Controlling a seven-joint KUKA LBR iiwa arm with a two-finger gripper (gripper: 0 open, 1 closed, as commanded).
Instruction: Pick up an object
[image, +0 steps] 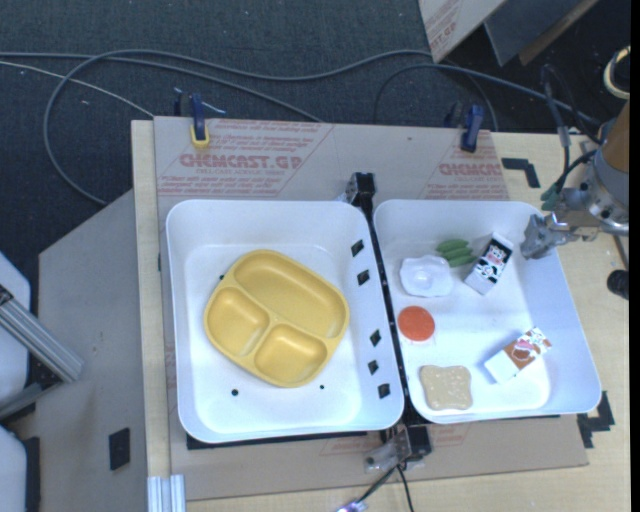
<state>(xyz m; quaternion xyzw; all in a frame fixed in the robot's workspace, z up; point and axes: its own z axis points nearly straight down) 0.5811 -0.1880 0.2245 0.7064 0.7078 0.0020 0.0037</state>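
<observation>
Gripper (537, 240): over the right white bin's (575, 330) far right edge; whether its fingers are open or closed cannot be told.
Black-and-white milk carton (489, 265): in that bin, just beside the gripper.
Yellow divided plastic tray (276, 317): left white bin (190, 300).

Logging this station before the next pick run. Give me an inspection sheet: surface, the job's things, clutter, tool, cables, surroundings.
Surface: bench with printed board, two white bins side by side, left bin, right bin.
Job's things: right bin holds green pods, black-and-white carton, white piece, orange disc, toast, brown-and-white carton.
Clutter: yellow divided tray in left bin.
Tool: tool at right bin's upper right edge; finger state unclear.
Cables: black cables on dark floor beyond bench.
Surroundings: blue clamps on far edge; cardboard at top.
</observation>
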